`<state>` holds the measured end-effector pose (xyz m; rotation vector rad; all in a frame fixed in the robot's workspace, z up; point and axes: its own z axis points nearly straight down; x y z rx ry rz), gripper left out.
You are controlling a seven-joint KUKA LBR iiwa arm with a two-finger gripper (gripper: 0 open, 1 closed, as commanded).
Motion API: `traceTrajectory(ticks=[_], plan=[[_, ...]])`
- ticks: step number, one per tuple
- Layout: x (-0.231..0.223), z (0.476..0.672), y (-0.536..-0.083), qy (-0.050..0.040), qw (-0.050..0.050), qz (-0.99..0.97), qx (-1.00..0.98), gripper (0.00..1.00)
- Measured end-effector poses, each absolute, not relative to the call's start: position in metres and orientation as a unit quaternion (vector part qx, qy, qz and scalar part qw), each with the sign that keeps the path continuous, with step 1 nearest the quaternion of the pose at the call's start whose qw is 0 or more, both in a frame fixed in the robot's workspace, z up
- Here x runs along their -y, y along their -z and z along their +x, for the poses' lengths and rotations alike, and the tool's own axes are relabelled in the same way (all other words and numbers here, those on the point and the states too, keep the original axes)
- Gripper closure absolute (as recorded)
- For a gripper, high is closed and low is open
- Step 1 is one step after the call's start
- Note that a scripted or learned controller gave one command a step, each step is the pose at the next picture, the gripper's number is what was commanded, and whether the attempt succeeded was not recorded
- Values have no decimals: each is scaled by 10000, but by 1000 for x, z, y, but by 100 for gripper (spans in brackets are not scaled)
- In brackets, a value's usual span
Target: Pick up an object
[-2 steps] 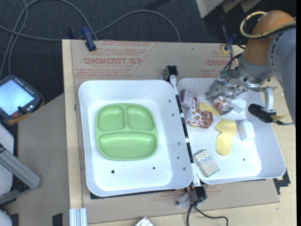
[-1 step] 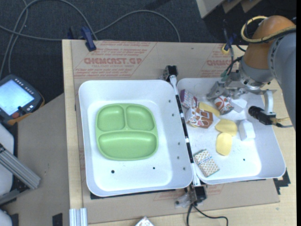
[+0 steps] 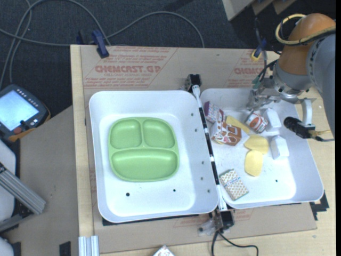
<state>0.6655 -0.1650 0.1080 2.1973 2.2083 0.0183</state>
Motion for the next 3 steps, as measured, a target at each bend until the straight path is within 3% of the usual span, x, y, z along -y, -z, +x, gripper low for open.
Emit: traceTrajectory(ticks=[1, 2, 3], plan=[[165, 665, -108, -56, 129, 7052, -7088, 0], [166, 636, -92, -56, 65, 7053, -7089, 0], [169, 649, -92, -59, 14, 7050, -7092, 0]])
